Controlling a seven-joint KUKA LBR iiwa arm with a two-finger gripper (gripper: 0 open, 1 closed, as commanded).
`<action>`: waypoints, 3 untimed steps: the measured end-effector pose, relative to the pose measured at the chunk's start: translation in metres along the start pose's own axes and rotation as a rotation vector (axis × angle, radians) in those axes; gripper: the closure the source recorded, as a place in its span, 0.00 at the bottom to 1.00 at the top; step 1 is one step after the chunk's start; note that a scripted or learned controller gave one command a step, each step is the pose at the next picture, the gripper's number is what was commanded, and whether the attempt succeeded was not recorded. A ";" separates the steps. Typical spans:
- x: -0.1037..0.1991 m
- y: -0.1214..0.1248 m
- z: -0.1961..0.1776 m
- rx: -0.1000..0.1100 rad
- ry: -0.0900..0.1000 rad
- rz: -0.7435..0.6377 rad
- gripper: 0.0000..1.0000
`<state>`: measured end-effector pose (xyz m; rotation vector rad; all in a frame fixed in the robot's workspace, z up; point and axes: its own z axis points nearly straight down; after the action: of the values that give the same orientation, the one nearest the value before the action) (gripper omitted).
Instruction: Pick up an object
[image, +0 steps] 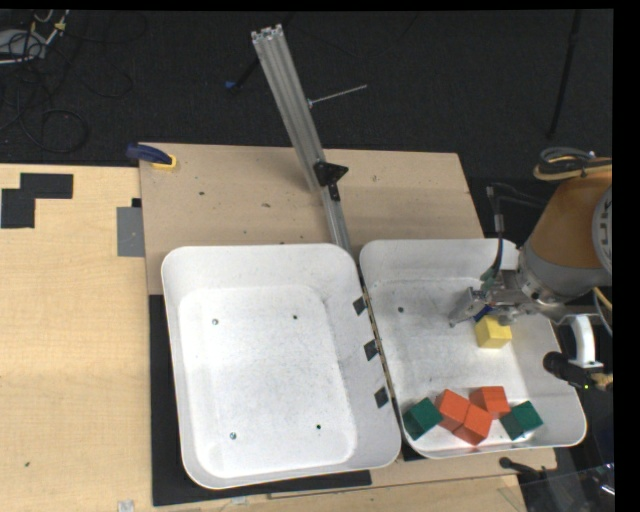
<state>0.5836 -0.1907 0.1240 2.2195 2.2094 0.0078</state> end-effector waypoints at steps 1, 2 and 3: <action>-0.002 0.001 -0.010 -0.002 -0.001 0.005 1.00; -0.005 0.004 -0.053 0.009 0.003 -0.004 1.00; -0.006 0.004 -0.081 0.009 0.003 -0.006 1.00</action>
<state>0.5872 -0.1965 0.2050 2.2196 2.2216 0.0009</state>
